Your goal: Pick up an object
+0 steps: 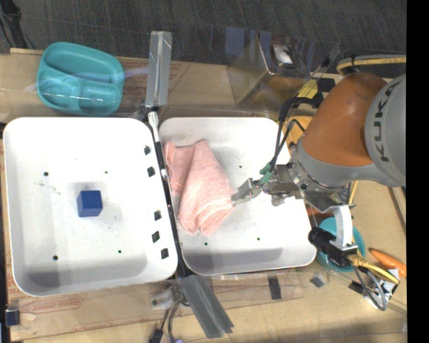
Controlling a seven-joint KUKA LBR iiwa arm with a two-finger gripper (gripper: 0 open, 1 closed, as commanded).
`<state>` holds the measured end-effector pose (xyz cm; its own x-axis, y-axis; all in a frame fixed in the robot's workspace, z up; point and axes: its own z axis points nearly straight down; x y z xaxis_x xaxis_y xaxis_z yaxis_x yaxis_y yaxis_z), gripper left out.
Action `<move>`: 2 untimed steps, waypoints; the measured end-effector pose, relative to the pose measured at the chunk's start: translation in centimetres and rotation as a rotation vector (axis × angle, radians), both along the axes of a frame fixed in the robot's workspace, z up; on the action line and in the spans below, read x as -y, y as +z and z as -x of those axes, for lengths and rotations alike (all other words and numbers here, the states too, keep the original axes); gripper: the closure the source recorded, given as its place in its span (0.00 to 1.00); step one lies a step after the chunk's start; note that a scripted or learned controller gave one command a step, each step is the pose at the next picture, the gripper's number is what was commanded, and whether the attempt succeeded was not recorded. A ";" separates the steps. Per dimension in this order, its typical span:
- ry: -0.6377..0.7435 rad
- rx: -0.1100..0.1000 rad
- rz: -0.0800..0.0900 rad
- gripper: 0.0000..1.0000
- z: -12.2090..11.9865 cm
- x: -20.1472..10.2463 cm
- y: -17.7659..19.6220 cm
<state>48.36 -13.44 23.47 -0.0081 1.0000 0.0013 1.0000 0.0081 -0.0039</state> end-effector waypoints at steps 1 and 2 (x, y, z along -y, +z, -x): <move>-0.061 -0.002 0.000 0.00 -4.8 -2.2 -13.1; -0.001 0.004 0.001 0.00 -5.7 2.6 -14.2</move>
